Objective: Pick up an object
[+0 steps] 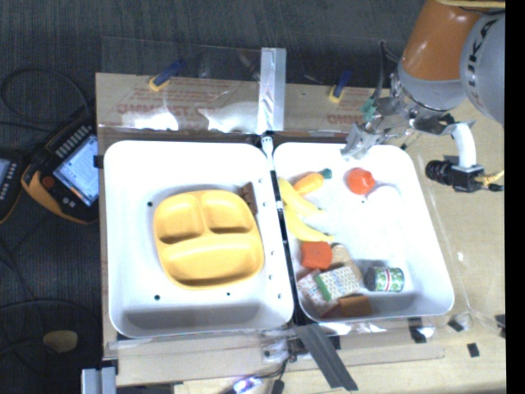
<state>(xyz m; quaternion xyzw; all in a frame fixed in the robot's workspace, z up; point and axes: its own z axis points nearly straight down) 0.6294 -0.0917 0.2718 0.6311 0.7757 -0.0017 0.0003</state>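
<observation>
At the upper right of the frame the gripper (361,144) hangs over the back rim of the right bin (426,245), likely poised to descend; whether it is open or closed I cannot tell. Nearest below it, in the bin's upper part, lies a small round red-orange tomato (359,180), smooth and apart from the banana (297,212), carrot (308,181) and can (384,279). A yellow tray (207,238) fills the left bin (123,245).

You have two glossy white plastic bins (115,220); one smooth matt yellow plastic tray (209,236); one shiny metal can (384,279).
</observation>
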